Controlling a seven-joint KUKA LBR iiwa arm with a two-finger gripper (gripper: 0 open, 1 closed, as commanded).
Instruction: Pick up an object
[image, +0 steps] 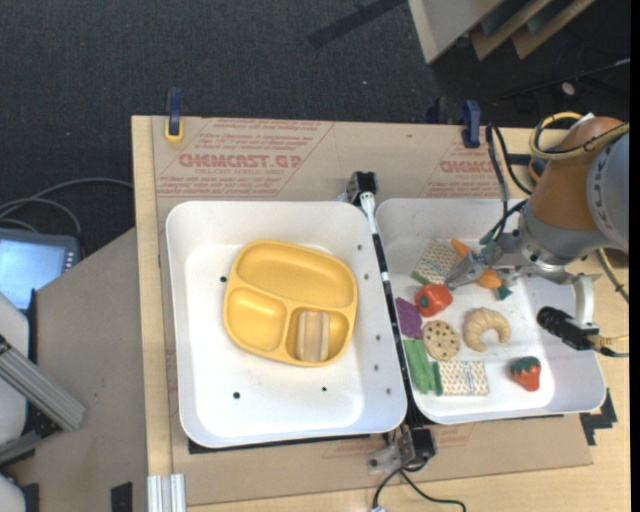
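Where arm reaches into right bin (590, 395), tool (472, 265) low beside red tomato (434, 298) — finger spread unclear

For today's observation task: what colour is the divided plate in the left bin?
Yellow; the plate shows best in the camera view.

Yellow divided plate (290, 300) in left bin (190, 330), toy foods including croissant (486, 326) in right bin (570, 390), gripper (478, 268) low over right bin's far side
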